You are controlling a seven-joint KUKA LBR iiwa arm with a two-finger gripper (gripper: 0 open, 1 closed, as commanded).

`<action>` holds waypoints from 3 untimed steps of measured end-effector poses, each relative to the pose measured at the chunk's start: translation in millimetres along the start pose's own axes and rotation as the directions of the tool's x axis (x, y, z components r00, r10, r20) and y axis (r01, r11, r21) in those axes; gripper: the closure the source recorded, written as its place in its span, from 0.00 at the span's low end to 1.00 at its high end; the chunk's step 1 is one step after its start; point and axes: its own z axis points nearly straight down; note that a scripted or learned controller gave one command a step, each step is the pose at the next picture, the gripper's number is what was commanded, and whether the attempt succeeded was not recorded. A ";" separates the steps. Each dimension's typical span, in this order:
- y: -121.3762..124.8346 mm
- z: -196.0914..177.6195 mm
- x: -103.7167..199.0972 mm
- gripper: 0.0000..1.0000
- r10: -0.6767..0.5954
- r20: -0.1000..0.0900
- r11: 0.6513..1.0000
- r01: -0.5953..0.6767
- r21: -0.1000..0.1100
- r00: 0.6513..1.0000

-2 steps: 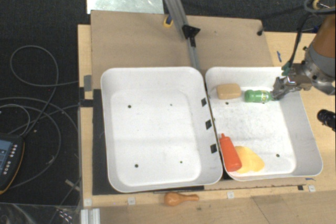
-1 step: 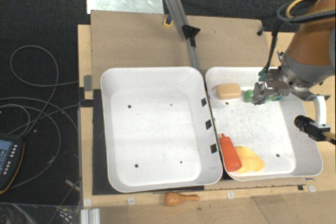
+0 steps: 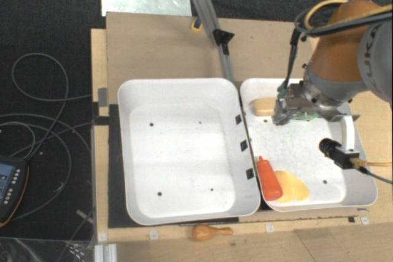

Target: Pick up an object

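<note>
The wooden bench (image 3: 159,46) takes up most of the scene, a pale board set on dark carpet, with a grey tripod leg (image 3: 206,3) slanting down across its upper part and ending just above the gap between the two bins. The arm (image 3: 350,52) comes in from the right, its orange band bulging above the grey wrist, and bends down over the far end of the right bin.

The left bin (image 3: 132,150) is the larger patch of white, a shallow tray with rounded corners and a few small dark dots on its floor. The right bin (image 3: 368,193) sits just beside it, their rims touching along the middle, where three small black clips mark the seam.

In the right bin, a yellow object (image 3: 293,187) lies at the near end, soft-edged and flat. An orange-red object (image 3: 268,178), long and narrow, lies just beside it on the left, touching it and running along the bin's left wall. At the far end a tan block (image 3: 264,107) rests by the left wall, close to the gripper (image 3: 284,118). A bit of green (image 3: 305,116) peeks out under the wrist; what it is cannot be told.

The gripper hangs low over the far part of the right bin, just right of the tan block. Whether it is spread or closed cannot be told.

A small tan pear-shaped object (image 3: 209,231) lies on the bench's front edge, outside the bins.
</note>
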 end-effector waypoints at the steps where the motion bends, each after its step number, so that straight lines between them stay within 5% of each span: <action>1: -5.9 -5.5 44.7 1.00 0.000 0.000 1.000 0.000 0.000 1.000; 3: -17.5 -8.5 136.7 1.00 0.000 0.000 1.000 0.000 0.000 1.000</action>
